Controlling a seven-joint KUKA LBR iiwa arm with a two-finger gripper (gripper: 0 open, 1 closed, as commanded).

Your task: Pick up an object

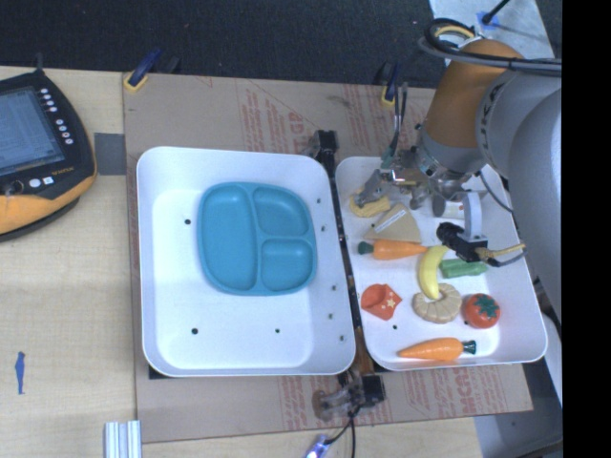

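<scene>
Now the gripper (401, 191) hangs beside the bagel (370, 200); jaws' state I cannot tell; crowded neighbours may spoil the grasp.

Looks like a robotics lab bench, not anybody's kitchen. A teach pendant (38, 151) with orange casing sits on the pale wood tabletop (57, 303), the white bins (162, 256) rest on a cardboard sheet (239, 113) clamped at its edges, and the "food" is plastic toys, like the toy carrot (434, 349).

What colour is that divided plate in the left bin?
Light blue, a teal shade. The divided plate shows clearly in the camera view, in the left bin.
</scene>
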